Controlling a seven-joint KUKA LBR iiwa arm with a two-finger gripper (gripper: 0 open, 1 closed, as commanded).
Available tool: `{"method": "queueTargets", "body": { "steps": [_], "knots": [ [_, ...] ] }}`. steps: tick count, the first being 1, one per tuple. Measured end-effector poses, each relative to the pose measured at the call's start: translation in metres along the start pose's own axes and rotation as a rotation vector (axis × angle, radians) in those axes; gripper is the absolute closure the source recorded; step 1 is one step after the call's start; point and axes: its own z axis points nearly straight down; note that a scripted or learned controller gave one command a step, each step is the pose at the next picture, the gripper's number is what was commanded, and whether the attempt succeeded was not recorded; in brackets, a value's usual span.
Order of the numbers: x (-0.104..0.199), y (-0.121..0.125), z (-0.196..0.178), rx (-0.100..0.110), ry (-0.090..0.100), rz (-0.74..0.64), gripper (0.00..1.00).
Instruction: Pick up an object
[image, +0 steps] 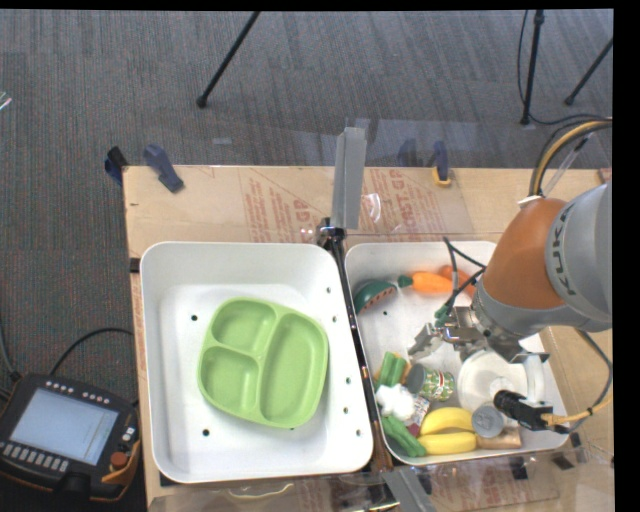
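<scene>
My gripper (428, 338) hangs over the middle of the right bin (392, 318), reaching in from the right on the grey arm with its orange band (528, 258). Its fingers look open, with nothing between them. Just below it lie a small labelled can (432, 383) and a green block (392, 368). A yellow banana (448, 430) rests at the bin's front edge beside a white fluffy piece (397, 401) and a green pod (402, 436). An orange carrot (432, 282) and a dark green rounded toy (375, 294) sit toward the bin's back.
A light green divided plate (265, 362) lies in the left bin (170, 300). A white cup (490, 382) and a grey disc (487, 420) sit under the arm at the right bin's front right. A grey post (348, 185) rises behind the bins' shared wall.
</scene>
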Motion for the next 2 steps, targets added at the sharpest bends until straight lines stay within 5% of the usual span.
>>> {"method": "queueTargets", "body": {
  "steps": [1, 2],
  "knots": [
    [0.0006, -0.046, -0.0014, -0.01, 0.004, -0.087, 0.0],
    [-0.0008, -0.0468, -0.0101, -0.006, 0.004, -0.08, 1.0]
  ]
}}
